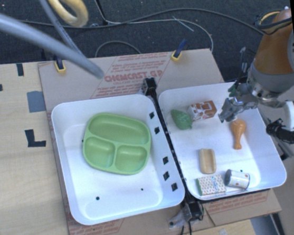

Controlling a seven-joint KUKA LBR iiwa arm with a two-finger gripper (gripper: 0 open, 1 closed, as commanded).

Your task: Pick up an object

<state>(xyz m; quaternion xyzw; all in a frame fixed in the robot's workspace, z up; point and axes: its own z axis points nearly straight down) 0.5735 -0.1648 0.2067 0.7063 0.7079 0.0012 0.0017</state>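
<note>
Green divided plate [116,143], three compartments, lying flat in left bin [68,166], towards its far half; a few small dark specks on the bare floor nearer the front rim. Black clips [166,160] in a row along the seam joining the two bins.

Right bin [266,177], contents from left to right: green lumpy item [181,119] near the far left corner; brown-and-white packet [203,110] just beside it, on its right, possibly touching; tan bread-shaped block [207,160] near the middle of the floor; small checked box [211,185] at the front rim, with silver can [236,179] on its side, touching or almost touching the box's right end; orange-brown drumstick-shaped toy [237,132] right of centre, lying lengthways, thicker end away from the front rim.

Gripper [229,110] low over the far right part of the right bin, between the packet and the drumstick toy, tips just above the toy's thick end. Fingers dark and bunched against the white floor; degree of opening cannot be told. Nothing seen held between them. All items resting on the bin floor.

Grey arm with orange band [272,53] entering from the right edge.
</note>
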